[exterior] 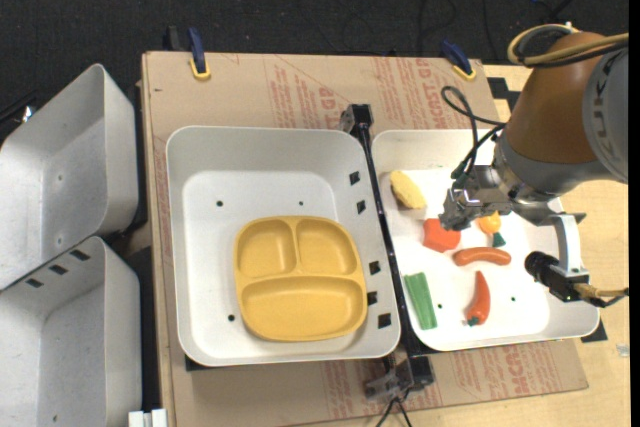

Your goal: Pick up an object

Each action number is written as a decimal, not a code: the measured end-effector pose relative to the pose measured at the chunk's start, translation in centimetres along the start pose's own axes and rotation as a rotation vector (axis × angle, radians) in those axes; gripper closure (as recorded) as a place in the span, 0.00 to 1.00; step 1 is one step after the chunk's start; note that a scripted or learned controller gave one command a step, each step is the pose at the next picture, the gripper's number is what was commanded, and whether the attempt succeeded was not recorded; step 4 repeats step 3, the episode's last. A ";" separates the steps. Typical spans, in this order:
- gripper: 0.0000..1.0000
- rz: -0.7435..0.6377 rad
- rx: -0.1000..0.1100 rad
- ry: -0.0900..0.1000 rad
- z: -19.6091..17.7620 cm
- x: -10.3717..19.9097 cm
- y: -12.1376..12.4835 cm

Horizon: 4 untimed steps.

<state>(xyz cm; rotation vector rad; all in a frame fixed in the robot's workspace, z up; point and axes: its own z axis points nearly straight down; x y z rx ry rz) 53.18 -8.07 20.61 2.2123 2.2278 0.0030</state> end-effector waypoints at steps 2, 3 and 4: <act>1.00 -0.001 -0.001 0.002 -2.8 10.2 4.2; 1.00 0.000 0.001 0.001 -1.9 14.6 6.8; 1.00 0.000 0.001 0.001 -1.9 14.6 6.8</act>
